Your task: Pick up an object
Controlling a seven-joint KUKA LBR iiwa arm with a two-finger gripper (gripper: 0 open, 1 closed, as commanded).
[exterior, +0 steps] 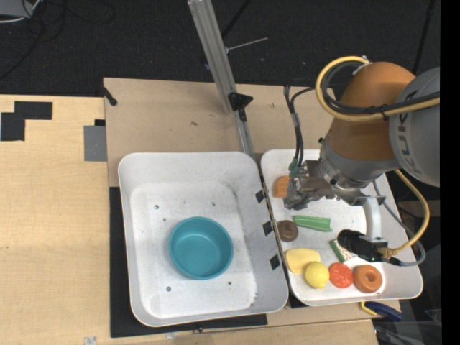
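The right bin [402, 282] holds several small toy foods. An orange piece [280, 185] lies at its left wall, a brown round piece [287, 229] below it, and a long green piece [313, 223] beside that. Near the front edge lie a yellow piece [301, 256], a yellow ball [316, 274], a red ball [341, 275] and an orange ring [368, 279]. A thin green strip [336, 250] lies just above the red ball. My gripper [297, 195] hangs low over the bin's left part, right next to the orange piece and above the long green piece.
The left bin [144, 171] holds a blue bowl [200, 246]. A slanted metal bar [215, 49] rises behind the bins. The arm's orange band [374, 113] and grey body cover the back of the right bin.
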